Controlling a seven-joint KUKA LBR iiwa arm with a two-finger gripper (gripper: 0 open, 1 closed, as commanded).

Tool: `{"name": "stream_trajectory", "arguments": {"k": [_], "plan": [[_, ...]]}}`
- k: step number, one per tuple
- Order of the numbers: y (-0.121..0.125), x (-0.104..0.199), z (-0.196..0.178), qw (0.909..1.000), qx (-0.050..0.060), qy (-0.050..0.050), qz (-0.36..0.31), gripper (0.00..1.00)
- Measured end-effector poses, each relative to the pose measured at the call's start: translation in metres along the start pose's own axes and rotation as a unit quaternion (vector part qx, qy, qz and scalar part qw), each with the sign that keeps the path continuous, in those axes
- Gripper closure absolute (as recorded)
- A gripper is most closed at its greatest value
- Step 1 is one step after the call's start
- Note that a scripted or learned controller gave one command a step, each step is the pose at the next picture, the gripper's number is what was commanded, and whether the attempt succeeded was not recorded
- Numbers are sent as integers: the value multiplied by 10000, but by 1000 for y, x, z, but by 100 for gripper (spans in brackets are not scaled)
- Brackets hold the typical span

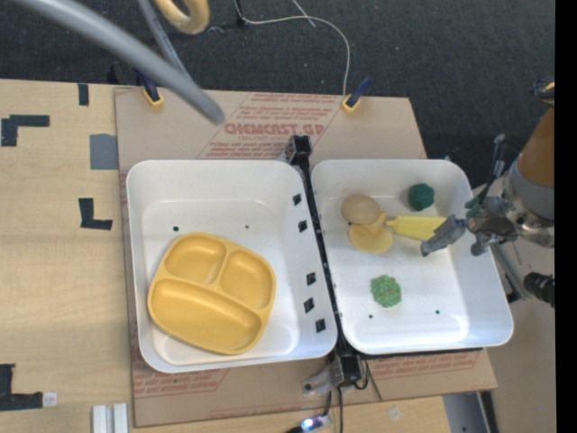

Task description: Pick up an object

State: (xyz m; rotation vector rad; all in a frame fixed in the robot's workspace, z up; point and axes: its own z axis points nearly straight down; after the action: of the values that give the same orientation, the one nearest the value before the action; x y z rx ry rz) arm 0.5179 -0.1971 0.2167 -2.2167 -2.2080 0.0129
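Observation:
The right bin (pixel 469 323) holds several small items. A beige round piece (pixel 361 208) lies beside a pale yellow piece (pixel 371 238). A yellow banana-shaped item (pixel 415 227) points toward the right. A dark green ball (pixel 420 195) sits at the back, and a light green bumpy piece (pixel 386 290) lies nearer the front. My gripper (pixel 458 240) hangs over the bin's right side, just right of the banana-shaped item's end. It is open, with nothing between its fingers (pixel 441 237).
The left bin (pixel 144 188) holds a yellow divided plate (pixel 212 291). A black divider (pixel 311 242) joins the two bins. Both stand on a cardboard sheet (pixel 270 124). A grey hose (pixel 108 34) crosses the top left.

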Motion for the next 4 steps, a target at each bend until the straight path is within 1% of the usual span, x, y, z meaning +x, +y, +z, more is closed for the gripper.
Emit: {"name": "stream_trajectory", "arguments": {"k": [1,2,3,4], "plan": [[3,1,-8,10000,-65,-16,-24,0],[-4,-2,54,10000,-35,-8,-19,0],[-7,8,103,10000,-41,-7,-26,0],[-4,8,128,9999,-102,-11,-18,0]]}}
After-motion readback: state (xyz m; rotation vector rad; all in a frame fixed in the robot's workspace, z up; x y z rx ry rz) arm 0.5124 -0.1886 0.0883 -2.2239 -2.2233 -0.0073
